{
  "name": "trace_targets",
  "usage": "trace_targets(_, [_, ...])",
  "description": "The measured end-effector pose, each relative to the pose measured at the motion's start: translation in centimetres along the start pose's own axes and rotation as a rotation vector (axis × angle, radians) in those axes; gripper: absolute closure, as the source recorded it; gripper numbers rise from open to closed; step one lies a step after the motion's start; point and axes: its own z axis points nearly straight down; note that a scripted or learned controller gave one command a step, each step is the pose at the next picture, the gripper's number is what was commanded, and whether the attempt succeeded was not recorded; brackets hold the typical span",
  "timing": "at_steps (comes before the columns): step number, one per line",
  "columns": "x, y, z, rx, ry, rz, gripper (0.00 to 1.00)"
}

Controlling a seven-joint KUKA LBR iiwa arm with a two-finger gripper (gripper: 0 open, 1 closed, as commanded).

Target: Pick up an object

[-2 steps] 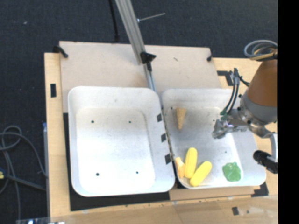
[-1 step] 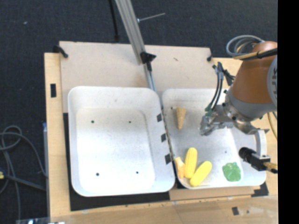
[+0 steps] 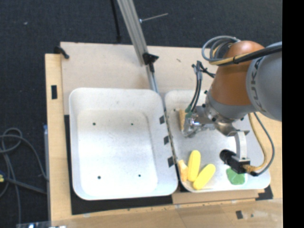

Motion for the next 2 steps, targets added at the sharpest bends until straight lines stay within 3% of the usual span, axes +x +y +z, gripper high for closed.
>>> trace_targets(2, [11.5,0.3,0.3,0.003,-0.001,0.001,1.0])
